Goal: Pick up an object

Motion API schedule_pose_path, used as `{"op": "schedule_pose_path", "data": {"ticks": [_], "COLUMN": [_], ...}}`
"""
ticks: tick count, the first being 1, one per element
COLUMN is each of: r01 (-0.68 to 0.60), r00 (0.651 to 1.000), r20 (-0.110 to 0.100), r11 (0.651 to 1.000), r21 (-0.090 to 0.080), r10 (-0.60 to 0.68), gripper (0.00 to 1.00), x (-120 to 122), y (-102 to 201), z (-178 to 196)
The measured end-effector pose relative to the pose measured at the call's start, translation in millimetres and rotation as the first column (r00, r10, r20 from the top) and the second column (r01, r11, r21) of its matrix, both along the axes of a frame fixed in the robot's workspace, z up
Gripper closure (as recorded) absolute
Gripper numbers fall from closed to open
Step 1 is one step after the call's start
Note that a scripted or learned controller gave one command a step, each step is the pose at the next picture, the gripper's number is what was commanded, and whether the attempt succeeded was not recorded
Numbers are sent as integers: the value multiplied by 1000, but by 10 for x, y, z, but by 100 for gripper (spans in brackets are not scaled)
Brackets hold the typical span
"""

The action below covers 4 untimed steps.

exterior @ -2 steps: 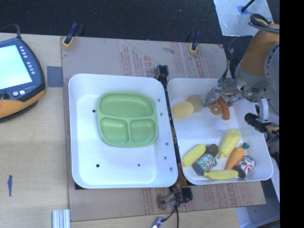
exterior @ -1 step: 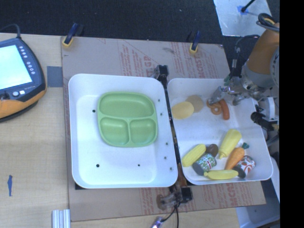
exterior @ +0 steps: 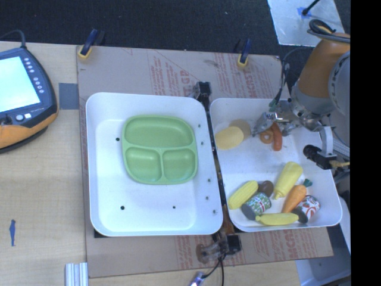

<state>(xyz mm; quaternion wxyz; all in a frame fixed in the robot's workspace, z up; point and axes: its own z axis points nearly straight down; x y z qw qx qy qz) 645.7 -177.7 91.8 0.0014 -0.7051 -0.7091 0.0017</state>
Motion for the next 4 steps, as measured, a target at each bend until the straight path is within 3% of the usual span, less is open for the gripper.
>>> {"op": "schedule_pose_path", "data": {"ticks": [2, 4], "r01": [3, 1], "r00": [1000, 1000], "r20": [5, 2], "r11": [1000, 1000], "r21": [0, -1], "r10": [-3, -1], "gripper": [0, 0], "x": [110, 105], "y": [-154, 128], "z": [6, 2]}}
